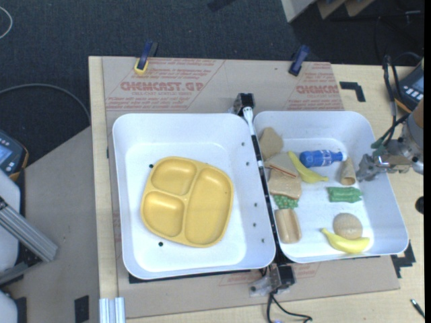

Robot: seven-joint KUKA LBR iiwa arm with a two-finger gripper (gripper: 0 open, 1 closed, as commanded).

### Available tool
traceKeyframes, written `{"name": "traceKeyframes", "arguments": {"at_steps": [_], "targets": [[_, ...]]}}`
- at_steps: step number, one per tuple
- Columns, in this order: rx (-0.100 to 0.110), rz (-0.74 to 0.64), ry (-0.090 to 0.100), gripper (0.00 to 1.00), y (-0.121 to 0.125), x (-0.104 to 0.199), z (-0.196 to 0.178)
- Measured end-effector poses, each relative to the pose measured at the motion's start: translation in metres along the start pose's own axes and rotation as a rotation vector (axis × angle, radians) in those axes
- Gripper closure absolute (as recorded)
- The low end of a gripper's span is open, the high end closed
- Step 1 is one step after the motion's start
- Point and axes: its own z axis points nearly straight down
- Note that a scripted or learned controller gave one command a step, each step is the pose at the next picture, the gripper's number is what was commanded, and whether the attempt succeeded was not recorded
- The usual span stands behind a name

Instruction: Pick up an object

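At right edge, hand [374,163] half cut off

The left bin [128,180] is mostly taken up by a yellow divided plate [187,200], leaving bare strips along its walls. The right bin [377,200] is crowded along its left side and upper middle with toy food and a blue bottle [321,158]. Open floor remains at its centre right, between a green piece [344,194] and a hot dog [287,225].
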Motion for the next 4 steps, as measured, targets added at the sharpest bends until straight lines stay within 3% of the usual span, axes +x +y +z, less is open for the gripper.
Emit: {"name": "traceKeyframes", "arguments": {"at_steps": [1, 4], "targets": [[0.001, 0.0, 0.001, 1.0, 0.001, 0.0, -0.024], [0.01, -0.004, 0.006, 1.0, -0.018, 0.157, -0.038]]}}
